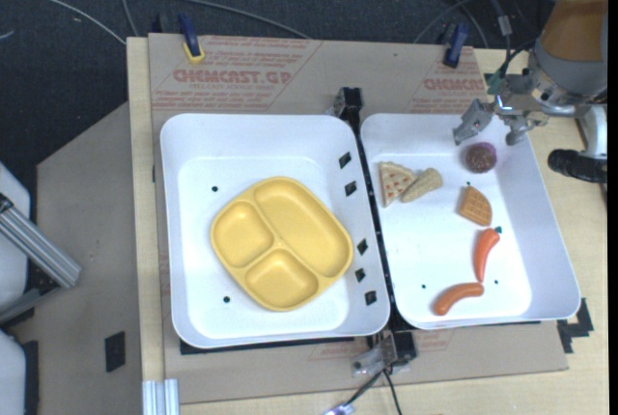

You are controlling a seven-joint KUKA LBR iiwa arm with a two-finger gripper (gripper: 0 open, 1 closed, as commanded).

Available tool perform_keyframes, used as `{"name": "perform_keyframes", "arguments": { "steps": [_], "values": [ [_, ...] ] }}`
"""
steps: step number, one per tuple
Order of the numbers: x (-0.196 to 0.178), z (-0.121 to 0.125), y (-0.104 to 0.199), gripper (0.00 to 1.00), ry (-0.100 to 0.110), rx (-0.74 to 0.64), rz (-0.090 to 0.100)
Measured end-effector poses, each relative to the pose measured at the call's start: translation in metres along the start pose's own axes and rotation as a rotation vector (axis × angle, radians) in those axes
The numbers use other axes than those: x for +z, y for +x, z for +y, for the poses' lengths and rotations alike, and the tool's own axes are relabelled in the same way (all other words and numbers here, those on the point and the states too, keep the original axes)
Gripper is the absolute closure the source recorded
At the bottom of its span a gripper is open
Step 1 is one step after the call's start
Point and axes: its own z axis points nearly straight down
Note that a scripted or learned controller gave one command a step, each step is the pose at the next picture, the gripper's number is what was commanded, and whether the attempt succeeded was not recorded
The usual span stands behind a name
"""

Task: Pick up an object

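My gripper (494, 127) hangs over the back of the right bin (541, 210), its two fingers spread apart with nothing between them. Just below it lies a round dark purple fruit (480, 156). To the left sit a waffle wedge (393, 182) and a tan bread piece (423, 184). An orange waffle piece (474, 206) lies in the middle. Nearer the front are a red chili pepper (484, 252) and a sausage (457, 298).
The left bin (183, 162) holds a yellow divided plate (280, 242). Black clips line the divider between the bins. The grey arm with its orange band (570, 27) enters from the upper right. Cables lie on the dark floor behind the bench.
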Motion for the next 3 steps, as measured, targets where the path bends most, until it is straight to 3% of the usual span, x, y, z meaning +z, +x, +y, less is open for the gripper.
{"name": "perform_keyframes", "arguments": {
  "steps": [2,3],
  "values": [
    [0.113,-0.003,0.0,0.0,0.013,0.001,0.007],
    [0.1,-0.001,0.0,1.0,0.003,-0.001,0.002]
  ]
}}
